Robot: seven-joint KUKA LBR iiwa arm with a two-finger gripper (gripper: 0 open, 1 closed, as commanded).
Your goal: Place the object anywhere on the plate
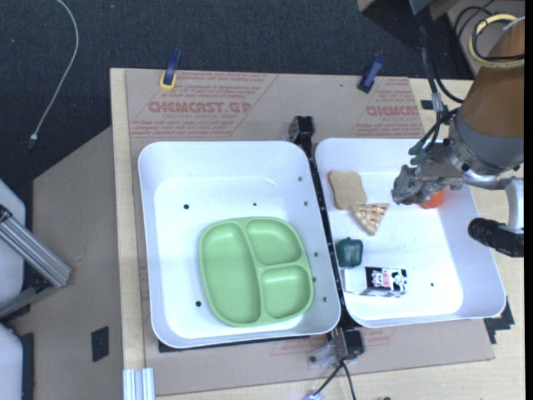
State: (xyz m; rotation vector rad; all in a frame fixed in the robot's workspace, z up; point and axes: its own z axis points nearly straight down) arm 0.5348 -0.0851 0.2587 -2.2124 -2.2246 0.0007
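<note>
A light green plate (254,269) with three compartments lies in the left white bin (166,182). My gripper (414,187) hangs over the upper right part of the right white bin (466,298). Just below and right of it, a small orange-red object (430,199) peeks out, partly hidden by the gripper. I cannot tell whether that object is touching the gripper or resting on the bin floor. A tan bread slice (346,187) and a waffle-like wedge (370,216) lie to the gripper's left.
A dark green object (350,251) and a black and white carton (379,281) lie near the right bin's front left. A black clip (301,127) sits on the divider between the bins. Blue clamps (371,72) hold the cardboard's far edge.
</note>
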